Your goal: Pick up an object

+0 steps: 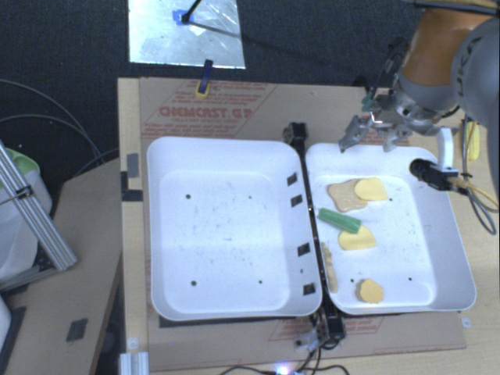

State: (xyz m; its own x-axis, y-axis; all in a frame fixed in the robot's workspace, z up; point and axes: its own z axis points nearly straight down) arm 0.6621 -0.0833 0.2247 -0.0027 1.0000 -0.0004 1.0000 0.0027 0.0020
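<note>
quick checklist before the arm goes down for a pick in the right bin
1. Objects present in the right bin: ok; a tan flat piece, yellow pieces and a green stick lie there.
2. Gripper above a target: not ok; it sits at the bin's far rim, short of the objects.
3. Gripper free of load: ok; nothing seen between its fingers.
4. Target stands alone: not ok for the tan piece, which touches a yellow one; ok for the nearest yellow piece.
5. Fingers open wide enough: cannot tell.
</note>
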